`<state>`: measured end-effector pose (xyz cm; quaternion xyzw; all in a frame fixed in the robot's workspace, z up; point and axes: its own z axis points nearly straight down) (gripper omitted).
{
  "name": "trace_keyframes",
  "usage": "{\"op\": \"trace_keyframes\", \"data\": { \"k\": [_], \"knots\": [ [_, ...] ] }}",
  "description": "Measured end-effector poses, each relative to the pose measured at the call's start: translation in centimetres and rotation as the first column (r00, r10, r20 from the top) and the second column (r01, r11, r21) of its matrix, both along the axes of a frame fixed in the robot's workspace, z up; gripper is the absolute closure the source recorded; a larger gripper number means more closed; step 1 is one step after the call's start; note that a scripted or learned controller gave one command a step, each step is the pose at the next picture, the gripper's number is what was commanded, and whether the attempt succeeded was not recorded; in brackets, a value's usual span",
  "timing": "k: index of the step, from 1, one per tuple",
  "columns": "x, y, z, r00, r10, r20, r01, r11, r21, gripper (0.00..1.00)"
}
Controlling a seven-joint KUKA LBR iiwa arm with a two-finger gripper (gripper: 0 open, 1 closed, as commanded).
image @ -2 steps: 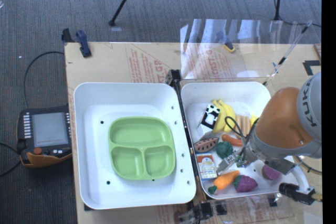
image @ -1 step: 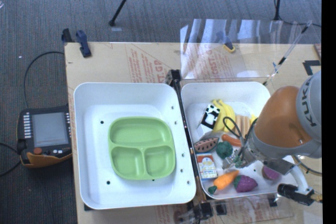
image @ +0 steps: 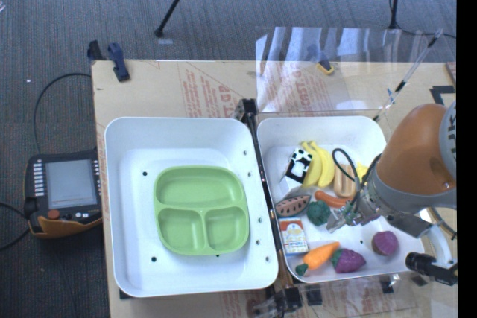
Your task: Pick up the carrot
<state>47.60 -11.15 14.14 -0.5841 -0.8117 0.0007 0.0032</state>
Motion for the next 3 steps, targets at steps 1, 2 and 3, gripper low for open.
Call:
{"op": "trace_keyframes", "data": {
  "k": [1, 2, 3],
  "knots": [
    [-0.1, 0.0, -0.1, 1.000, -0.001, -0.003, 0.001, 1.000, 0.001, 0.00],
    [0.2, 1.1, -5.0, 0.976, 0.220, 0.005, -0.220, 0.976, 0.000, 0.00],
    [0.1, 1.4, -4.4, 0.976, 0.218, -0.006, -0.218, 0.976, 0.014, 1.00]
  ]
}}
